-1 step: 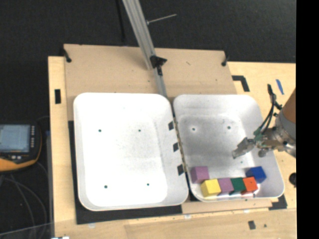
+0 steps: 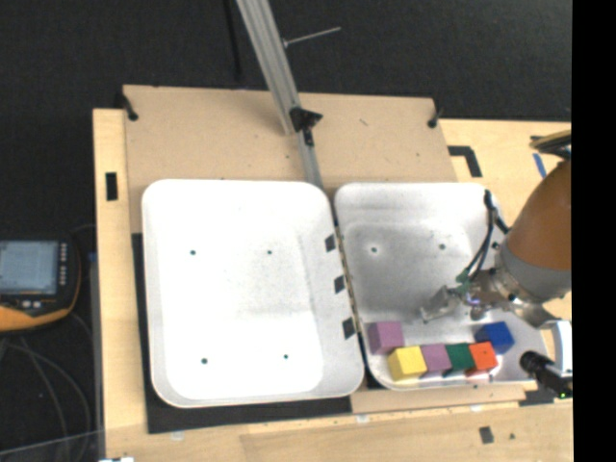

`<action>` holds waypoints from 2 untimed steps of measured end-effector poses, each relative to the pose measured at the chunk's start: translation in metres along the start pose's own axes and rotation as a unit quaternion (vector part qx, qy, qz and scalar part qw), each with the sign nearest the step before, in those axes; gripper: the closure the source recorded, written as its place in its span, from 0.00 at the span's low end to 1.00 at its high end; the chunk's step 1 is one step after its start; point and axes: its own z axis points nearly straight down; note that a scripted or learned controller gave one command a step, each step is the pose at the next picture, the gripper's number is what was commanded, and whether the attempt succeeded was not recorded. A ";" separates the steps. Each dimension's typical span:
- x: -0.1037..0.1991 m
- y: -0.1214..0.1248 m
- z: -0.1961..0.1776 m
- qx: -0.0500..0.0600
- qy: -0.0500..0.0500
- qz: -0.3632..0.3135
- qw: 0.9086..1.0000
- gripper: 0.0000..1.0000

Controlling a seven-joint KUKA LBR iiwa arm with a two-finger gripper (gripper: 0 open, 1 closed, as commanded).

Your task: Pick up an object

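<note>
We see the gripper (image 2: 445, 303) low in the right bin (image 2: 404, 210), above 6 blocks (purple block (image 2: 387, 335) nearest) along its front edge; claw state we cannot tell.

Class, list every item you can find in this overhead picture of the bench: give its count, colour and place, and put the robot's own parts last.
Bins: 2, white, side by side on the bench; left bin, right bin.
Purple blocks: 2, in the right bin's near part; one stands alone behind the row, one sits in the row.
Yellow block: 1, left end of the row.
Green block: 1, in the row, right of the purple one.
Orange block: 1, right end of the row.
Blue block: 1, behind the orange one.
Handheld screen device: 1, orange and black, far left, off the bench.
Metal pole: 1, grey, slanting behind the bins.
Arm: 1, orange band, over the right bin's right side.
Tool: 1, grey, above the right bin's floor.
</note>
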 end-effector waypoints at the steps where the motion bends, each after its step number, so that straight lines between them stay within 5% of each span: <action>1: -0.002 0.002 -0.015 -0.006 -0.002 0.004 1.000 1.00; 2: 0.082 0.038 -0.097 -0.008 0.000 -0.006 1.000 1.00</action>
